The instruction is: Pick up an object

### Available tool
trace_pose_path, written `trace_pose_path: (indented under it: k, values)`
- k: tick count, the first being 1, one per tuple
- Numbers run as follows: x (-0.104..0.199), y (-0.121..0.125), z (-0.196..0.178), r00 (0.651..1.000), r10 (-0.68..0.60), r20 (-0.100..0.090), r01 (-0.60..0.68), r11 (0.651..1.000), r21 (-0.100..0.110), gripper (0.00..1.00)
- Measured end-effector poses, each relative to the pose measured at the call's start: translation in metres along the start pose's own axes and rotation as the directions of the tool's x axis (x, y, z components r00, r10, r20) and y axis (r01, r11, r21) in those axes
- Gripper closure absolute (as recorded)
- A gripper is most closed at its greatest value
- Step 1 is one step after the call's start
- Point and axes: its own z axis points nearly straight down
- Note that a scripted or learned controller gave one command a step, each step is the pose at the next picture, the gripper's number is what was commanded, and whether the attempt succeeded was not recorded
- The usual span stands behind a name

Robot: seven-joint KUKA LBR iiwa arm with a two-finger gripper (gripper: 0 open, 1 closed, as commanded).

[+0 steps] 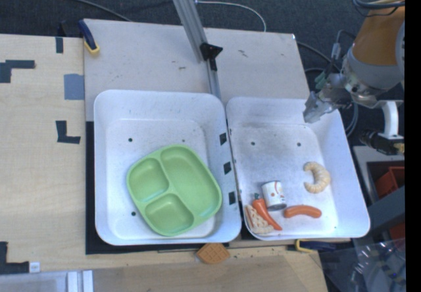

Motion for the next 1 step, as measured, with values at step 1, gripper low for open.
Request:
trace_pose_path:
  k: [1]
  values:
    - [0.0513, -0.0083, -0.0074, 1.0, -0.005, -0.004, 0.005, 1.0, 0.006, 1.0]
